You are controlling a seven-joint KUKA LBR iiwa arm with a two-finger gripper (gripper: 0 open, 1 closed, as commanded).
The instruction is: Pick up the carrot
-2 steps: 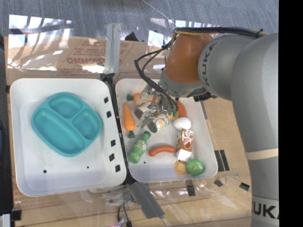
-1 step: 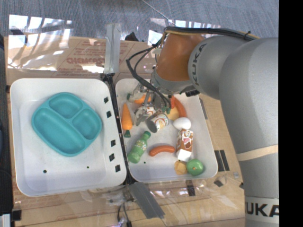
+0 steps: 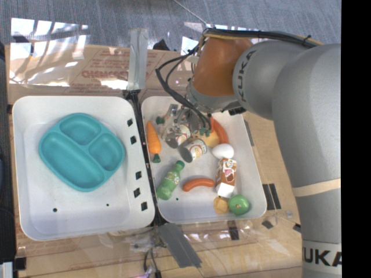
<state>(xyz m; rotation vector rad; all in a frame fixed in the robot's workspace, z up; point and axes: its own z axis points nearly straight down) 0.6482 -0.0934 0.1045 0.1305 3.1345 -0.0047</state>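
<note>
Item: carrot [image 3: 153,139], lying lengthwise by left wall of right bin [image 3: 255,181], green bottle [image 3: 169,180] just below.
Gripper [image 3: 181,126]: right of carrot, over can [image 3: 194,150]; grip state — can't tell.
Advice: shift left, straddle carrot mid-body, avoid wall.

We see grey arm [image 3: 290,97] reaching in from right, filling right side of view. Orange band [image 3: 217,65] above wrist, dark cables looping beside it. Wrist angled down-left, gripper [image 3: 177,123] low at arm's tip. Finger state unclear to us.
</note>
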